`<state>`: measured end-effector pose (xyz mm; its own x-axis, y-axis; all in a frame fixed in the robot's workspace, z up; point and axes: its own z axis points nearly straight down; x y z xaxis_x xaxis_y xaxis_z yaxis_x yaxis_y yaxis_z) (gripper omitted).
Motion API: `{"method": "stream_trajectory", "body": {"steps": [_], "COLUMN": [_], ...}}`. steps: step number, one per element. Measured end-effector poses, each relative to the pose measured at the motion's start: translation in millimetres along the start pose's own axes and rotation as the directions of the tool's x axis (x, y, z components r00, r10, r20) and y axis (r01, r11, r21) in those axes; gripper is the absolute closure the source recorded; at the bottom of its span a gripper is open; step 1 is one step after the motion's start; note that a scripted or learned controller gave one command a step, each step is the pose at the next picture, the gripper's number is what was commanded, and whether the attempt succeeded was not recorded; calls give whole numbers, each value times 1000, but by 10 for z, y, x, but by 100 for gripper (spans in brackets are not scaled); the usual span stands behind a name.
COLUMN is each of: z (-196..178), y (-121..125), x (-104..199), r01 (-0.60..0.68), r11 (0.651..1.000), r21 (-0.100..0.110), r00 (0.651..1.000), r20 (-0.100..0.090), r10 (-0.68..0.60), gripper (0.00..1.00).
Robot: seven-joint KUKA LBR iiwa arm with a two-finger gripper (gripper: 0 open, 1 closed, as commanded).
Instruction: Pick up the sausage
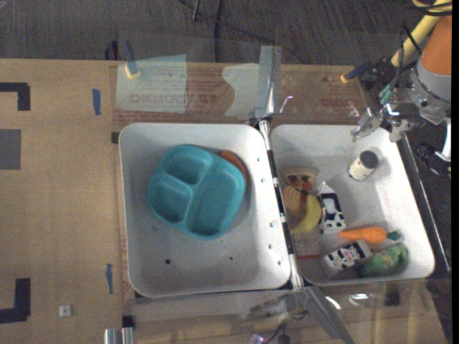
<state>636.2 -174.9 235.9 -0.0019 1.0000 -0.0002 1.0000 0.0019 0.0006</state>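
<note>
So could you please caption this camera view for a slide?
Gripper above the right bin's far corner; teal tray in left bin.

Arm (432, 77): grey metal body, orange band above the wrist
Cable (419, 31): yellow hose, looping at top
Gripper (380, 120): pale metallic fingers, small teal fittings nearby

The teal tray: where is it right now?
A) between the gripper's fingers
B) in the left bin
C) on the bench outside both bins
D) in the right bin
B: the teal tray lies tilted on the floor of the left bin, away from the food items in the right bin.
</note>
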Motion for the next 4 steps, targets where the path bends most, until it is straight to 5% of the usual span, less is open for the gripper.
{"method": "stream_trajectory", "body": {"steps": [1,2,3,4], "z": [63,1094,1422,1308], "y": [-308,-194,-179,-158], "x": [186,807,823,829], "r01": [-7,29,85,83], "r11": [1000,1000,996,996], "r21": [1,1,-12,-20], "r00": [1000,1000,996,997], "r20": [0,0,0,0], "r10": [7,-29,-85,-83], "gripper": [0,0,0,100]}}
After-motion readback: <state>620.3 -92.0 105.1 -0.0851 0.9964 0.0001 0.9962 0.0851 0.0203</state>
